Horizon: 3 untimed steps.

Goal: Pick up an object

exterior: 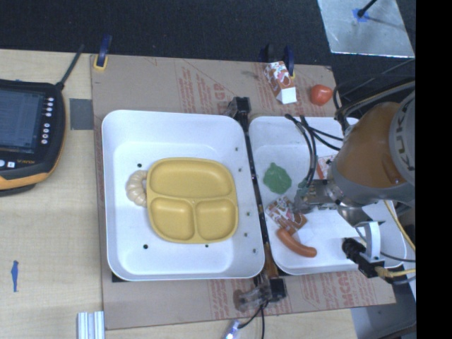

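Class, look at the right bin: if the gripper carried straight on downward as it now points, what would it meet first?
Probably the small red-and-white patterned packet lying directly under the gripper, beside the reddish-brown sausage. Depth is hard to judge from this slanted view, so it may already be touching.

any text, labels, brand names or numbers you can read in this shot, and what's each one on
"KU": large dark letters on the arm's grey housing, cut off at the frame edge.
Red printing repeated along the cardboard sheet under the bins: too blurred to read.
Small carton above the right bin: red and white print, too small to read.
Wrapped packet in the right bin: patterned, no legible words.
Handheld pendant at left: screen and buttons unreadable.
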Each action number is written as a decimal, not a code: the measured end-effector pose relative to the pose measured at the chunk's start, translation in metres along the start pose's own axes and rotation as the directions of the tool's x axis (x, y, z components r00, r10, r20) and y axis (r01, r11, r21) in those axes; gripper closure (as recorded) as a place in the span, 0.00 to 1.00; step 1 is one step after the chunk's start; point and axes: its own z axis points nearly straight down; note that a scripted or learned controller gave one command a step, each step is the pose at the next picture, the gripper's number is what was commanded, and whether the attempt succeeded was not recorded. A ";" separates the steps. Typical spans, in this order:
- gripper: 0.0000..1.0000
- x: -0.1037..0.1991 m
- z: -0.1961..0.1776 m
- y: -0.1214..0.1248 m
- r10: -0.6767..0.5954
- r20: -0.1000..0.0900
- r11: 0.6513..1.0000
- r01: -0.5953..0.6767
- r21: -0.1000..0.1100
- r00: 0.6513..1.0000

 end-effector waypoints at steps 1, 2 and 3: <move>1.00 -0.001 -0.010 0.001 -0.004 0.001 1.000 0.004 0.000 1.000; 0.00 -0.001 -0.010 0.001 -0.005 0.002 1.000 0.005 0.001 1.000; 0.00 -0.001 0.010 -0.010 0.006 0.003 1.000 -0.006 0.017 1.000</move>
